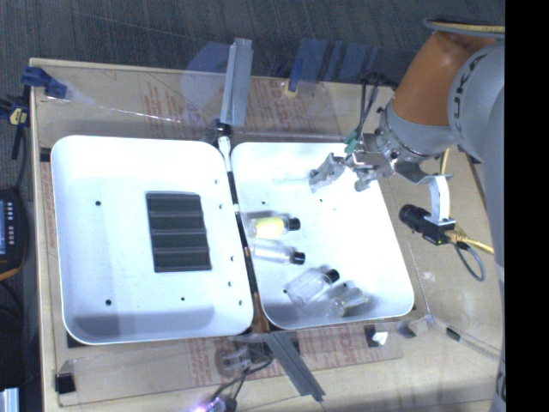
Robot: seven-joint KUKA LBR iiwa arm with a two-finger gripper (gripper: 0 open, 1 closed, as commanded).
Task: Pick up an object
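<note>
Lying in the right bin (390, 256) are 4 small bottles, any of which could be the object: a yellow bottle (273, 226) near the divider, a clear bottle (277, 252) just below it, both with black caps pointing right, and 2 more clear ones, a capped bottle (310, 286) and a lower bottle (349, 301), close together toward the near edge. None is lifted; all rest on the bin floor, well apart from the claw (343, 168).

That claw sits over the far part of the right bin, above and to the right of the yellow bottle, with bare white floor beneath it. Whether its fingers are spread or closed I cannot tell, and nothing is visibly in them. The arm (446, 84) comes in from the right, its orange band above the wrist.

My reading: the approach step is in hand, with no grasp made. Next the claw would need to travel toward the near-left, centre over 1 bottle, turn across its narrow width, and descend. The yellow bottle looks the clearest target; the 2 near the edge crowd each other.

The left bin (86, 161) holds a dark ribbed block (178, 232). Both bins rest on the surface (103, 84).
</note>
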